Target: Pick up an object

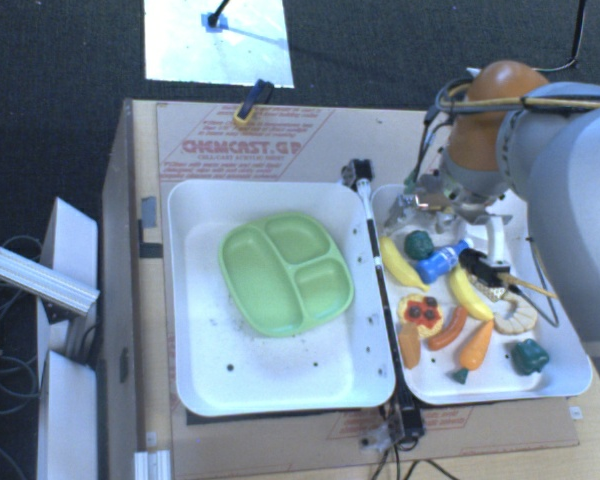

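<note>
A: White plastic, two shallow bins side by side on a table [280, 138] topped with printed cardboard. The left white bin [210, 368] sits at the centre of the frame; the right white bin [570, 373] is at the lower right.

B: What lies in the left one?

A: A pale green plastic plate with three compartments [286, 273], lying flat near its middle.

B: And the right one?

A: A crowd of toy food. A dark green round toy [418, 244] sits near the top, just beside a small blue bottle-shaped toy [439, 263]. A yellow toy banana [400, 264] lies along the left wall, and a second yellow banana [468, 295] lies right of centre. Below them are a round toy pizza slice with red spots [421, 313], a red toy sausage [447, 328], an orange toy carrot [474, 346], and a dark green chunky toy [528, 356] at the lower right corner.

B: Where is the arm?

A: The grey arm with the orange band [495, 108] enters from the upper right. Its gripper [425, 206] is at the top of the right bin, just above the dark green round toy. I cannot tell whether it is open or closed, and nothing is visibly held in it.
</note>
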You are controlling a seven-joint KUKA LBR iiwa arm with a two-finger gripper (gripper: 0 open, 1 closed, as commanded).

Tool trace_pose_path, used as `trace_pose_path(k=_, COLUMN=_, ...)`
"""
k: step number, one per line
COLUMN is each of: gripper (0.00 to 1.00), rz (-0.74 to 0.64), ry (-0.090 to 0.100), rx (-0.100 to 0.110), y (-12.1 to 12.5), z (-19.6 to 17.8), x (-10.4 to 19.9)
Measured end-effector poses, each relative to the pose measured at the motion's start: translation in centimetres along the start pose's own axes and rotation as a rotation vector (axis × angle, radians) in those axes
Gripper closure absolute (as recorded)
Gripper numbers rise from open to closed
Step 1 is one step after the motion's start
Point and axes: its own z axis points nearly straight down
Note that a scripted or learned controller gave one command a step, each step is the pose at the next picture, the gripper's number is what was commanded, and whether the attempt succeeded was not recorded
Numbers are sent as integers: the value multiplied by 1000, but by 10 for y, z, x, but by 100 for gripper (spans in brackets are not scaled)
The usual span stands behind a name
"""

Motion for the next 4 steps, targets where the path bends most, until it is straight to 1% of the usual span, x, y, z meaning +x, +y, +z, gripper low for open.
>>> trace_pose_path(k=4, gripper=0, rz=0, ry=-1, rx=-1, y=1, z=0, x=0)
